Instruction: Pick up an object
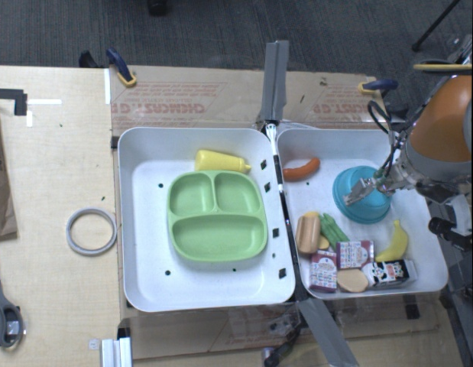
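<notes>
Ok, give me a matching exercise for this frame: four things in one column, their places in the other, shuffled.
Things:
1. tray
2. sausage
3. banana
4. ring

Places:
A. on the bench, left of both bins
B. right bin, near its top left corner
C. middle of the left bin
D. right bin, below the blue bowl

Pairs: 1-C, 2-B, 3-D, 4-A

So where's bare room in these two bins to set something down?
Left bin: bare floor along its left wall and front, around the green divided plate. Right bin: one bare patch between the hot dog and the blue bowl; its front is crowded, banana included.
</notes>
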`<action>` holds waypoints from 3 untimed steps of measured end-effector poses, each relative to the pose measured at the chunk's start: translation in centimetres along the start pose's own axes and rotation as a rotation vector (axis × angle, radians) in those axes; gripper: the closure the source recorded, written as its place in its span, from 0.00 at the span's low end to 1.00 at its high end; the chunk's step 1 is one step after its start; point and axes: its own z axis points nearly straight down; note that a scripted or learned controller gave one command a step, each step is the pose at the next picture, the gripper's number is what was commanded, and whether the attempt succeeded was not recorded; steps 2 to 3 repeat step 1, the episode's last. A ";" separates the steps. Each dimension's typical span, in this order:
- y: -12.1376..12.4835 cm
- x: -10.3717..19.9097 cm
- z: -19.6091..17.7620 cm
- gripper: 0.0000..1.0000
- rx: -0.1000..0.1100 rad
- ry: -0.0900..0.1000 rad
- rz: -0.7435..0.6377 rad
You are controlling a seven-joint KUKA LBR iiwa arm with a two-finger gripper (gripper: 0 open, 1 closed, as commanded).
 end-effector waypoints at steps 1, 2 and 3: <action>3.4 0.0 -7.0 0.00 0.043 0.014 0.020; 3.4 0.0 -7.0 0.00 0.043 0.014 0.020; 3.4 0.0 -7.0 0.00 0.043 0.014 0.020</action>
